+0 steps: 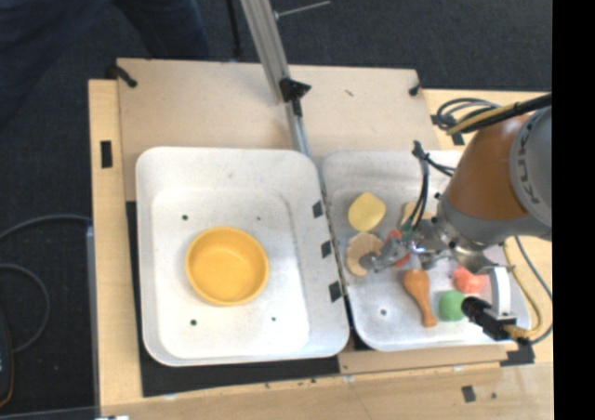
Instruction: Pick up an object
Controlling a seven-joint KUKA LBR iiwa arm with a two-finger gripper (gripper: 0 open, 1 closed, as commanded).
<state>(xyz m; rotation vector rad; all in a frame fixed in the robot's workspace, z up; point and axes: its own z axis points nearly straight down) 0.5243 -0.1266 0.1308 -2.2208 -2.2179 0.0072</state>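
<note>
A round yellow plastic bowl point(227, 266) sits in the left shallow white bin point(167, 177). In the right shallow white bin point(372, 330), the end effector point(395, 255) hangs low among a pale yellow block point(366, 211), an orange drumstick-shaped toy point(420, 295) and a green block point(450, 307).

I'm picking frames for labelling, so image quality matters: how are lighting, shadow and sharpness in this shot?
Camera view: light is even and soft, with no harsh glare on the left bin; the yellow bowl reads cleanly with only a faint shadow; the whole image is slightly soft, and the gripper and small items in the right bin blur together.
</note>
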